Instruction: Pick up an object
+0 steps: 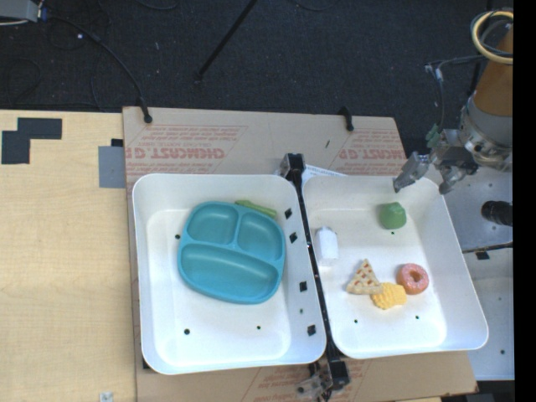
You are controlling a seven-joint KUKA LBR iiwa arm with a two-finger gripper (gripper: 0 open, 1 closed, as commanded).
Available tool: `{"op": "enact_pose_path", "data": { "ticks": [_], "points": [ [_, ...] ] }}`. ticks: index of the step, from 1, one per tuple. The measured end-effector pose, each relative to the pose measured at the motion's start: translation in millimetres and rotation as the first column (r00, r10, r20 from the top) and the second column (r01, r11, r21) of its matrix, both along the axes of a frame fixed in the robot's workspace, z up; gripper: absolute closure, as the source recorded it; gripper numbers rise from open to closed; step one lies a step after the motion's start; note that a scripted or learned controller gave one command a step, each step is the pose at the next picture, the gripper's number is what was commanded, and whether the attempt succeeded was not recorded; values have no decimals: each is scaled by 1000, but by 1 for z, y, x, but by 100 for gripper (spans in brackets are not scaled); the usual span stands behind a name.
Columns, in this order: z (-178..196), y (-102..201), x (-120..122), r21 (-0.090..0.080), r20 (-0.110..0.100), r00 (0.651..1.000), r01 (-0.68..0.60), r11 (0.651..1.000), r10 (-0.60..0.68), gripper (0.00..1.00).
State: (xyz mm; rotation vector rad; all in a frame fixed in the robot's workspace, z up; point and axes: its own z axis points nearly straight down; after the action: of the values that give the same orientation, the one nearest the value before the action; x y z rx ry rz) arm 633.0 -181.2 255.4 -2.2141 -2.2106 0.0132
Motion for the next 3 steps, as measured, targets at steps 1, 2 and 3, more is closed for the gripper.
{"op": "enact_pose_path", "data": {
  "ticks": [1, 2, 3],
  "points": [
    [7, 0, 2, -2, 11, 1000, -2, 1000, 2, 0],
    [-38, 4, 2, -2, 7, 1000, -3, 1000, 3, 0],
    [-103, 5, -1, -1, 5, 1000, -2, 1000, 2, 0]
  ]
}}
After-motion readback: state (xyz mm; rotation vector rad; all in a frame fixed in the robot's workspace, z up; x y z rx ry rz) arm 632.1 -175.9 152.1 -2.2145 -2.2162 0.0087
